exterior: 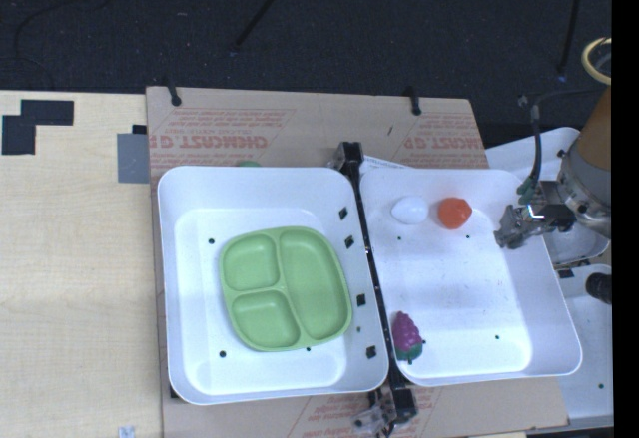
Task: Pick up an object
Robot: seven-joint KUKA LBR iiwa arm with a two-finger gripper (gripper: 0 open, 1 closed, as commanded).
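Camera view shows the gripper [516, 222] at the right edge of the right bin [469, 351], just over its wall. Whether its jaws are spread or pressed together, I cannot tell. The orange object [453, 213] lies nearest, a little to its left, with the white object [408, 210] just beside. The purple object [406, 334] sits far off at the bin's lower left. The middle of the floor is free.
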